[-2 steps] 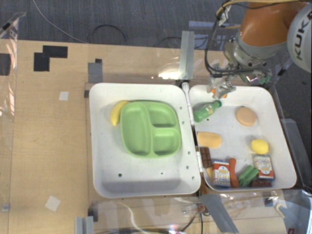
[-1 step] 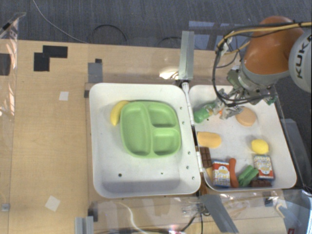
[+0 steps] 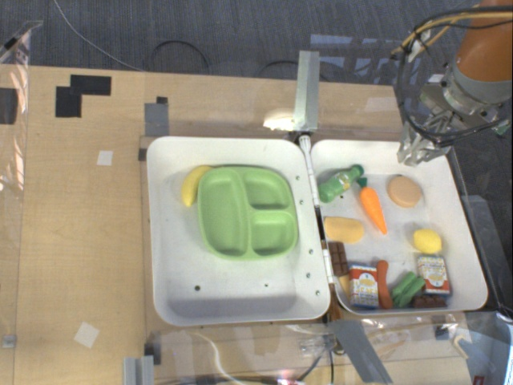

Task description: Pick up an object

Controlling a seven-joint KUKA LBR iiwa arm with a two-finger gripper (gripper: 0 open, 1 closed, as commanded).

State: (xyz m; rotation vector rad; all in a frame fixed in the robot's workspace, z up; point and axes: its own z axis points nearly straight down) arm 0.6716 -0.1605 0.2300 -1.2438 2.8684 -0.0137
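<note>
1. My tool (image 3: 417,152) hangs over the back right corner of the right bin (image 3: 473,251), above its rim; I cannot tell from this slanted view how it is set, and nothing shows in its grip.
2. No object is picked yet. All the likely candidates lie in the right bin, below and to the left of my tool.
3. Nearest is the bun (image 3: 405,191), flat on the bin floor with bare floor around it. I judge it the easiest first try, since nothing crowds it.
4. The carrot (image 3: 372,208) lies just left of the bun, its green top toward the bottle (image 3: 340,183), which rests against the wall between the bins.
5. The lemon (image 3: 427,241) sits alone near the right wall; the potato (image 3: 344,229) lies by the left wall.
6. The front of the bin is packed: boxes, a sausage (image 3: 383,284) and a green piece lie touching one another, so a grasp there risks catching two things.
7. The left bin (image 3: 172,291) holds a green tray (image 3: 244,212) with a banana (image 3: 191,184) tucked at its back left edge, well apart from my tool.
</note>
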